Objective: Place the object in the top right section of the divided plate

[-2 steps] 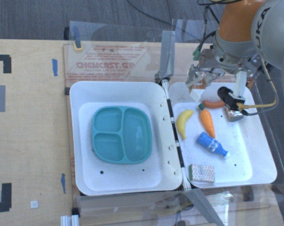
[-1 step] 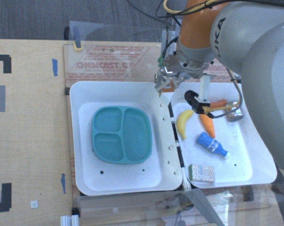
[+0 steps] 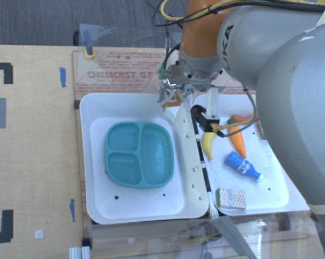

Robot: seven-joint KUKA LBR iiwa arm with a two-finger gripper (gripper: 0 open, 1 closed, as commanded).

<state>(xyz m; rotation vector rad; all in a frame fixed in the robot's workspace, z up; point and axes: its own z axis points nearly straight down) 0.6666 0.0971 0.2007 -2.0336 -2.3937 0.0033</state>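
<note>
The teal divided plate (image 3: pixel 140 154) lies in the middle of the left bin (image 3: pixel 97 198); it has one large section on its right and two smaller ones on its left, all bare. My gripper (image 3: pixel 169 95) hangs over the far right corner of that bin, beyond the plate's far right edge. A small orange-brown bit (image 3: pixel 174 98) shows right at the gripper, and I cannot make out what it is or whether it is gripped. The wrist and arm hide much of the gripper from above.
The right bin (image 3: pixel 275 193) holds a yellow banana (image 3: pixel 208 144), an orange carrot (image 3: pixel 237 138), a blue bottle (image 3: pixel 242 166) and a small patterned block (image 3: pixel 231 198). A raised white rim (image 3: pixel 192 166) divides the bins. The arm covers the right bin's far side.
</note>
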